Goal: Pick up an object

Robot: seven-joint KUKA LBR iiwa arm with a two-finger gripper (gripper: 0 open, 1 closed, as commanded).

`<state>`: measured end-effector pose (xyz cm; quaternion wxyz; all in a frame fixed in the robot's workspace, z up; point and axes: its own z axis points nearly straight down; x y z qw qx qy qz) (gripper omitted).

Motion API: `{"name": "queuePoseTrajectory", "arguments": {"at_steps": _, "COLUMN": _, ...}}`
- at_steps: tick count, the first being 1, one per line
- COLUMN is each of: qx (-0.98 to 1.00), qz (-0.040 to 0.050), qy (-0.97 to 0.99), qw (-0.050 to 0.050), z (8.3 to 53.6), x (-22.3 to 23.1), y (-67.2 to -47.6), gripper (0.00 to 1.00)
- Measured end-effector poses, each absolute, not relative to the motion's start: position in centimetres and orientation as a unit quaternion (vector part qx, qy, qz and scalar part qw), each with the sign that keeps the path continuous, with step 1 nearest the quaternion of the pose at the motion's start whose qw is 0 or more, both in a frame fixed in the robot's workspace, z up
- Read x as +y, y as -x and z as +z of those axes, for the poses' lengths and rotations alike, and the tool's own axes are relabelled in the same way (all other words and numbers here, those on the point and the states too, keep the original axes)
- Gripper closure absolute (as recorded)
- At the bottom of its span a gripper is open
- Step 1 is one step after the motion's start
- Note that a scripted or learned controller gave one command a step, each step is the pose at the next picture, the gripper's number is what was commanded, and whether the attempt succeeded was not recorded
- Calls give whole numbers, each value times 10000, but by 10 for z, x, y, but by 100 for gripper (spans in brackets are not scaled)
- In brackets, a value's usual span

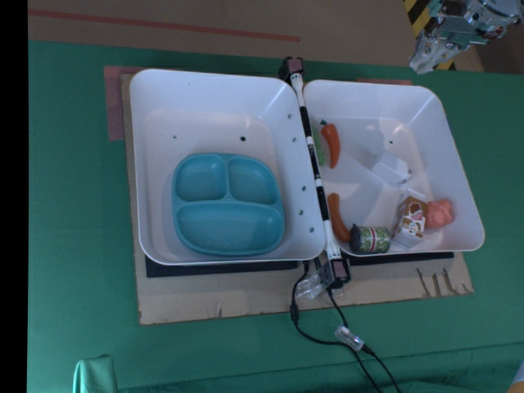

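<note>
- Several small objects are seen in the right bin (455, 188): a carrot (331, 143) near the divider, a white block (390, 169) in the middle, a dark can (369, 238) and a small carton (411, 219) by the front wall.
- A teal divided plate (228, 204) is held by the left bin (155, 121).
- The tool (429, 53) is seen above the green tabletop (74, 219), beyond the right bin; whether it is open or closed cannot be told.

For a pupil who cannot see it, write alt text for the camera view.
The gripper hangs beyond the right bin, which holds a carrot, a small can and a few other items. The left bin holds a teal divided plate.
</note>
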<state>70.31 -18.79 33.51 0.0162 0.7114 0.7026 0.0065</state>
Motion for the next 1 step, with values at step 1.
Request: {"name": "queuePoseTrajectory", "arguments": {"at_steps": 1, "qx": 7026, "qz": 62, "qy": -7114, "qw": 162, "z": 335, "x": -188, "y": -703, "gripper": 0}}
